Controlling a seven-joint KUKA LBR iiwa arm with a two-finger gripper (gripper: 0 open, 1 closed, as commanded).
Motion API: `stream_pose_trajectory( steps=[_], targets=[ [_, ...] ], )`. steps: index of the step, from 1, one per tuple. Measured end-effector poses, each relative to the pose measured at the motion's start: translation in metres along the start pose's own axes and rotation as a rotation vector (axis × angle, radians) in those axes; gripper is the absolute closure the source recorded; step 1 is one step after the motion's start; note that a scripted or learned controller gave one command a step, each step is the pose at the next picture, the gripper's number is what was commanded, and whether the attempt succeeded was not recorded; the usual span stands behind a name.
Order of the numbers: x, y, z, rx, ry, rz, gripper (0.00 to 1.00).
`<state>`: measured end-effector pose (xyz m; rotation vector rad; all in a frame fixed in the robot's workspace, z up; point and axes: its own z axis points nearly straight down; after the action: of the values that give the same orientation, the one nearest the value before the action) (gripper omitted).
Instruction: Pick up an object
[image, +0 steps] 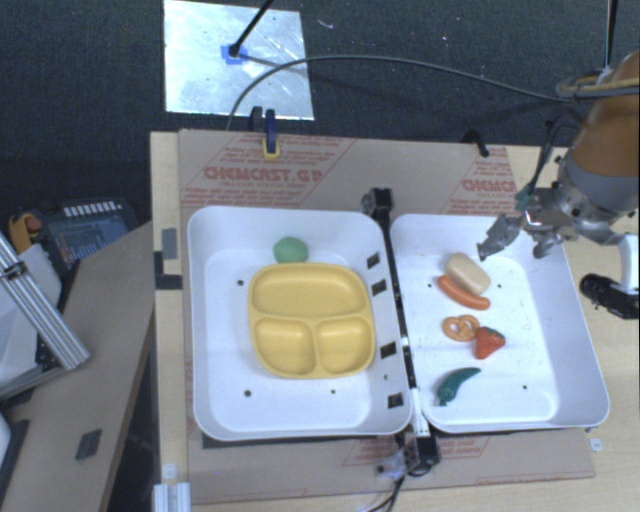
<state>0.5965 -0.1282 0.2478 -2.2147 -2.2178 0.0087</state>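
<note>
Approaching, nothing lifted yet | pincer (518, 236) over right bin's (570, 400) far edge, fingers spread, empty | nearest target: beige bun (467, 271) touching orange sausage (465, 292), just beside pincer | next: shift toward bun, descend, straddle it, close | pretzel (460, 327), green pepper (456, 383) farther off.

Surfaces as I read them from my station. Left bin (215, 300) and right bin (560, 340): smooth white plastic, slight sheen. Yellow divided tray (305, 320): glossy moulded plastic. Backing board (300, 165) at 12 o'clock: matt brown cardboard, printed red. Floor (80, 100): dark, rough carpet-like weave. Plate (235, 55) at 11 o'clock: dull brushed metal. Gripper (520, 235): grey metal, semi-matt.
</note>
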Motion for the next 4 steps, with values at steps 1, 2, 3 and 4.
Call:
stream_pose_trajectory(
  steps=[1,2,3,4],
  targets=[
    [0.000,0.002,-0.006,-0.010,-0.001,-0.002,0.00],
    [0.010,0.003,0.050,-0.007,-0.001,-0.004,0.00],
    [0.007,-0.004,0.095,-0.008,-0.001,0.000,0.00],
    [0.015,0.004,0.146,-0.007,0.000,-0.003,0.00]
  ],
)
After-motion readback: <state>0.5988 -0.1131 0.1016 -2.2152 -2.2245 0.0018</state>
